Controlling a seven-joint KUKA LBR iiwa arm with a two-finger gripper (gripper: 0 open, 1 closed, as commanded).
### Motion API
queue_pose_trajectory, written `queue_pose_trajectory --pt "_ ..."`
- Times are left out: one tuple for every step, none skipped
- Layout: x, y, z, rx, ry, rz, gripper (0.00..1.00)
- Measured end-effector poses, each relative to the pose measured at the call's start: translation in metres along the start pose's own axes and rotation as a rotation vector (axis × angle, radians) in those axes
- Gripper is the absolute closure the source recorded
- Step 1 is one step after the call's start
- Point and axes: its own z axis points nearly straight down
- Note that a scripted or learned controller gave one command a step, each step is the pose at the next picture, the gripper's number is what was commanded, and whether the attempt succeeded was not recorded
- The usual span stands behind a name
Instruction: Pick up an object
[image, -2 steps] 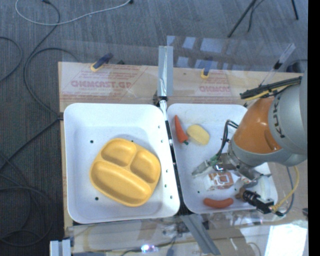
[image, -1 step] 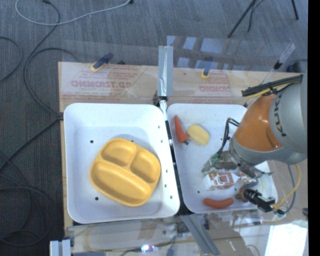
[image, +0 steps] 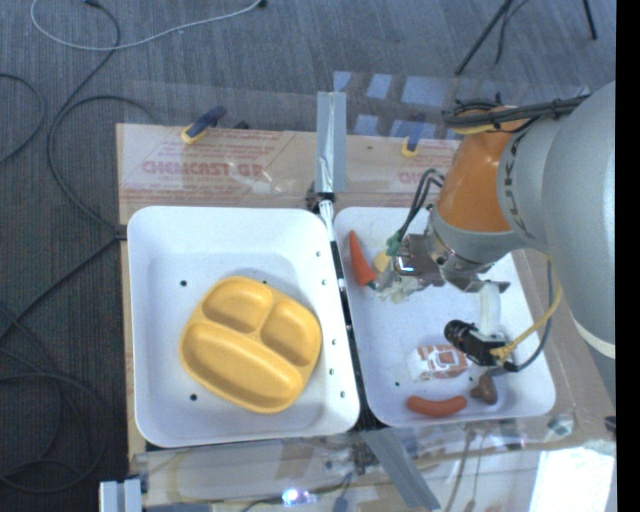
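— What's in the left bin (image: 150, 240), over on the left half of the frame?

— Just a yellow divided tray (image: 250, 345), lying flat in the middle. It is broad and smooth, so I'd guess it's a poor thing for a two-finger grab, and the arm isn't near it.

— And past the divider?

— The right bin (image: 390, 350) has the small stuff. Hard against its left wall, near the top, lies an orange carrot-shaped piece (image: 360, 258), slanted. Just to its right the gripper (image: 400, 278) is low in the bin, close beside the carrot piece but, as far as I can see, not around it.

— Open or closed?

— I can't tell; the wrist blocks the tip from up here, and a pale blur under it could be anything.

— So nothing's picked up?

— Nothing I'd swear to. Given where it's hanging, the carrot piece looks the likely target, though the wall leaves little room on that side.

— Lower down?

— A white-and-red item (image: 438, 360) at lower centre of that bin, a reddish sausage (image: 437, 405) along the bottom edge, and a small brown lump (image: 485, 390) just right of it. All well apart from the gripper. The grey arm (image: 590, 200), with its orange band (image: 480, 190), comes in from the right edge.
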Motion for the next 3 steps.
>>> queue_pose_trajectory --pt "-0.047 0.044 0.0 -0.001 -0.002 -0.208 1.0" --pt "-0.046 0.044 0.0 -0.001 -0.002 -0.209 0.0" --pt "-0.077 0.082 0.092 -0.012 -0.003 -0.108 0.0"
